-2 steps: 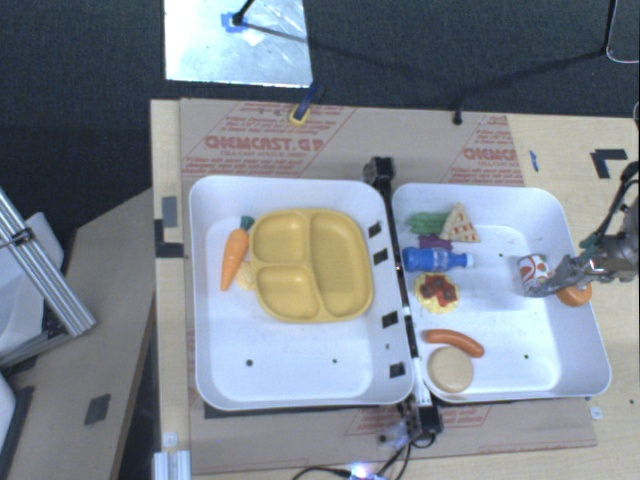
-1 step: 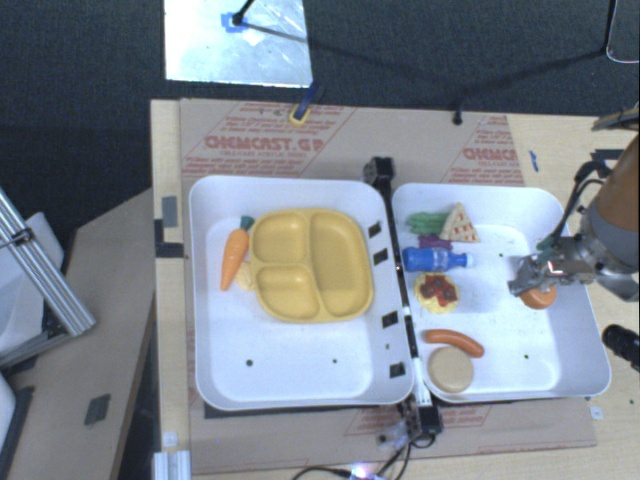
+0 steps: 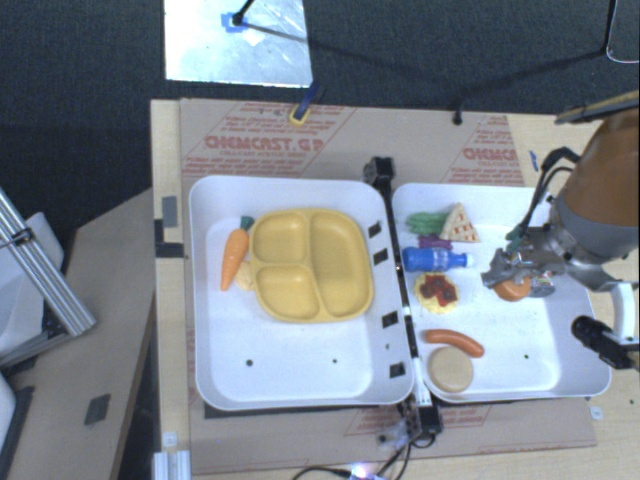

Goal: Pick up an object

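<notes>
Camera view: two white bins sit side by side on a bench, and the arm (image 3: 600,193) reaches in from the right.
Gripper: the gripper (image 3: 516,273) is low in the right bin (image 3: 570,363), right over a small orange toy (image 3: 514,289). I cannot tell if it is open or closed, or if it has the toy.
Other toys in the right bin: a blue bottle (image 3: 434,259), a red sausage (image 3: 454,342), a round tan cookie (image 3: 450,370), a pizza slice (image 3: 459,224).
Left bin: a yellow tray (image 3: 305,265) with a carrot (image 3: 233,255) just to its left.
How it will handle: the orange toy looks small, light and hard, maybe a bit slippery. Best to pinch it across its middle.
Writing: the brown sheet (image 3: 270,140) under the bins says CHEMCAST in red.
</notes>
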